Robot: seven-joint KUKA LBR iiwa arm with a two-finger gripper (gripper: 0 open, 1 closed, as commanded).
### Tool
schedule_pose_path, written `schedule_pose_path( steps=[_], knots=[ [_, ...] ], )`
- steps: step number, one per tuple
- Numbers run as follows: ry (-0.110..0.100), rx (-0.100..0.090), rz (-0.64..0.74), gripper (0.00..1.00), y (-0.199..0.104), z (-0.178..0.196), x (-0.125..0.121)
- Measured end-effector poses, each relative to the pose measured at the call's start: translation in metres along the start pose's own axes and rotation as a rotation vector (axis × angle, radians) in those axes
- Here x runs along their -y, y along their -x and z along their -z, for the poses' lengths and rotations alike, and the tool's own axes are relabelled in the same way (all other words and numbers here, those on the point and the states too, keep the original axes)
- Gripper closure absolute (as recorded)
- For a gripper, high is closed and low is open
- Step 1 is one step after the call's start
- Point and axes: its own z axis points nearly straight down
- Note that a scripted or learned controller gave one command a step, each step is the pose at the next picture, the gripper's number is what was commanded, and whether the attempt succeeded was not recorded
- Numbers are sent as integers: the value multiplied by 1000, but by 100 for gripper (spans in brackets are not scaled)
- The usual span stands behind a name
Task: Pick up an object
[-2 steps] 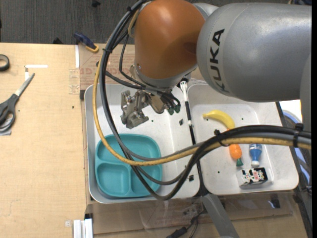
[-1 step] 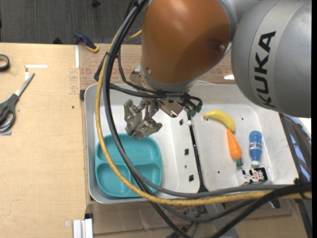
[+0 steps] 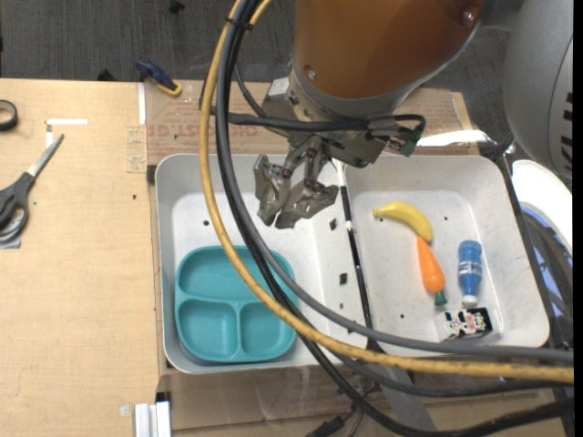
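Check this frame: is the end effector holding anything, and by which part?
Nothing is held. The end effector hangs open above the left bin, with no object between its fingers.

Robotics lab, plywood bench (image 3: 73, 271), two white bins (image 3: 168, 244), thick cables (image 3: 273, 308), scissors (image 3: 23, 189)

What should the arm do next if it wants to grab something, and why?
Probably swing toward the right bin. The gripper hangs over bare floor in the left bin, above the teal divided tray. The small, easy things lie in the other bin: a banana, a carrot and a blue bottle.
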Motion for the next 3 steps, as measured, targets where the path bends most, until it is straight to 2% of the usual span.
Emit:
schedule_pose_path(
  steps=[1,2,3],
  knots=[
    [2,-3,-134,100,0,-133,9],
    [2,-5,-400,100,-8,-313,-19],
    [1,-4,-501,100,-85,-111,57]
  ],
)
